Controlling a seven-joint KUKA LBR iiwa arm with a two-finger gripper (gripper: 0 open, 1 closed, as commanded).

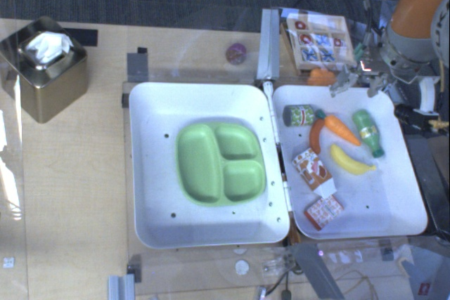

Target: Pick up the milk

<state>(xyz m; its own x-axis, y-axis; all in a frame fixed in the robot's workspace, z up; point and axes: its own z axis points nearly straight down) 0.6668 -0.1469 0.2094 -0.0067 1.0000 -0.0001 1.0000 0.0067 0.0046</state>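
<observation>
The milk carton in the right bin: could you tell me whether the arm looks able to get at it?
Probably yes. The milk carton lies flat with open floor around it; the carrot and banana lie apart from it, and the tool hovers at the right bin's far rim.

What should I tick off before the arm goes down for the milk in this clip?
1. Milk carton lies in the right bin: ok.
2. Its top is uncovered: ok.
3. Clearance: carrot and banana lie close by: not ok.
4. Gripper sits above the carton: not ok, it hangs over the bin's far edge.
5. Gripper carrying nothing: cannot tell.
6. Second carton could be mistaken for the target: cannot tell.
</observation>
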